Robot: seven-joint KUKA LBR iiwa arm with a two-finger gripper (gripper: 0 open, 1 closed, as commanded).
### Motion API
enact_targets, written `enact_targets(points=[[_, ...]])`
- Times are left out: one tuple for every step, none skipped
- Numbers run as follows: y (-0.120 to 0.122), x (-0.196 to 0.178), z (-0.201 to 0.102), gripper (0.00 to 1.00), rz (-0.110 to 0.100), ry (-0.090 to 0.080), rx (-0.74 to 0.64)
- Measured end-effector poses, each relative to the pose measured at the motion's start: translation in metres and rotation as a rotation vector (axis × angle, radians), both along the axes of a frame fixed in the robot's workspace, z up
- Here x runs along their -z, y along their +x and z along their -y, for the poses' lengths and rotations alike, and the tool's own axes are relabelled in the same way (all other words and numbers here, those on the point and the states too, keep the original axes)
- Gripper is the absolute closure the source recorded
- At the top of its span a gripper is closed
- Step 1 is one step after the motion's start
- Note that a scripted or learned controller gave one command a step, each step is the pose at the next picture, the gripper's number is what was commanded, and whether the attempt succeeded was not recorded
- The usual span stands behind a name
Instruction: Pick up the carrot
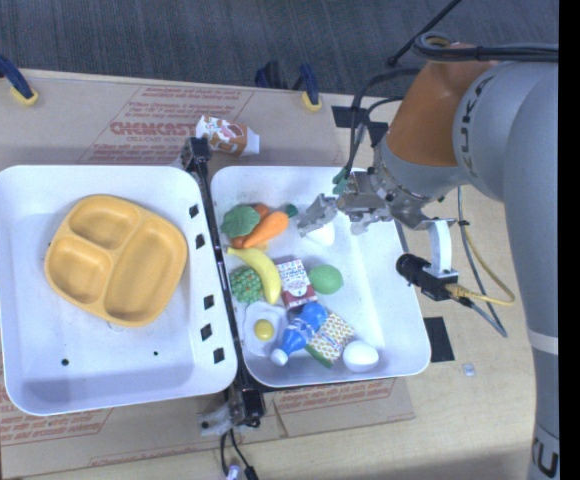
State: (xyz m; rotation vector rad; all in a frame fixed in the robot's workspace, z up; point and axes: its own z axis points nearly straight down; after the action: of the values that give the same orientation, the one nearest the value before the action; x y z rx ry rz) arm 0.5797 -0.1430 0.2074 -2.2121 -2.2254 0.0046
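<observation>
In the right bin (395,313), toward its far left corner: the carrot (266,229), orange, lying aslant, touching a green broccoli piece (239,220) on its left and just above a yellow banana (257,266). Green top of the carrot partly tucked behind the broccoli, hard to make out. Nearer the bin's front edge, a crowded heap: a small red-and-white carton (293,278), a green round fruit (326,279), a green textured piece (246,285), a fried egg (263,328), a blue bottle (298,330), a patterned wedge (329,340) and a white egg (361,355), several overlapping so that outlines blur.

Over the far right part of the same bin: the tool (320,215), hanging apart from the carrot, to its right, nothing seen between the fingers. Fingers small and grey against the white bin, so cannot tell how far apart. Wrist and cabling covering the bin's far right corner; arm cut off at the right.

In the left bin (20,368): a yellow divided plate (116,259), near the middle.

On the desk (100,108) beyond the bins, at the far edge between them: a small brown-and-white package (226,136), label unreadable. Blue clamps (16,80) along the desk's far edge, partly cut off.
</observation>
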Motion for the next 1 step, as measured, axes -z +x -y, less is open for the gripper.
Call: enact_targets(points=[[0.0389,0.0906,-0.0321,0.0,-0.001,0.002,-0.12]])
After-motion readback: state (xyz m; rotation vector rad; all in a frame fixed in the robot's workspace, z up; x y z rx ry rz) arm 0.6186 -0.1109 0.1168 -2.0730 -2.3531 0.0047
